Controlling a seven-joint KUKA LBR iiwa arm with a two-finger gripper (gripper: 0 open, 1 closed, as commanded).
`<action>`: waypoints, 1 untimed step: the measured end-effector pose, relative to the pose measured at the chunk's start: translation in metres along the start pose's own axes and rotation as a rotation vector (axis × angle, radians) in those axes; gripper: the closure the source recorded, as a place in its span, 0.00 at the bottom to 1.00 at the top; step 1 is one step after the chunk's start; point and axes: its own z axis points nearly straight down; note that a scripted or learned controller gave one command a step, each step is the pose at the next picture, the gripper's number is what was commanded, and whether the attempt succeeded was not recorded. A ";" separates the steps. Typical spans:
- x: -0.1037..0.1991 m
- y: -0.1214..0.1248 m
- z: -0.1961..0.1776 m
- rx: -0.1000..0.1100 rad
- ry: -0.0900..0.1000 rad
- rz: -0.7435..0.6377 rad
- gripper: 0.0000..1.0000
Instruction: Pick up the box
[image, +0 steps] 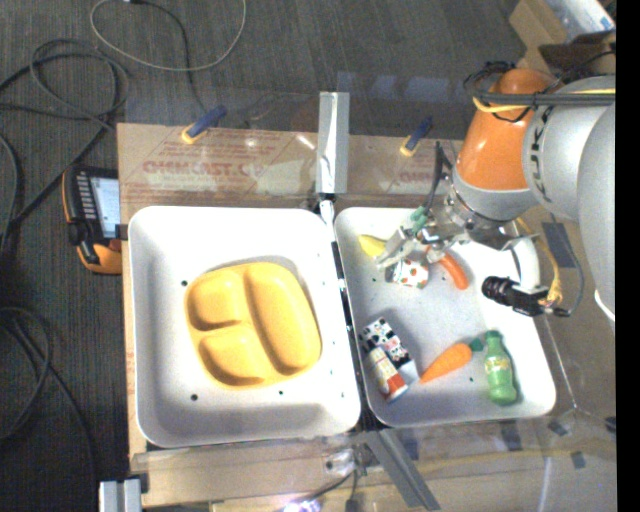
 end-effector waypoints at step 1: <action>-0.076 -0.007 -0.012 0.000 -0.003 0.096 0.00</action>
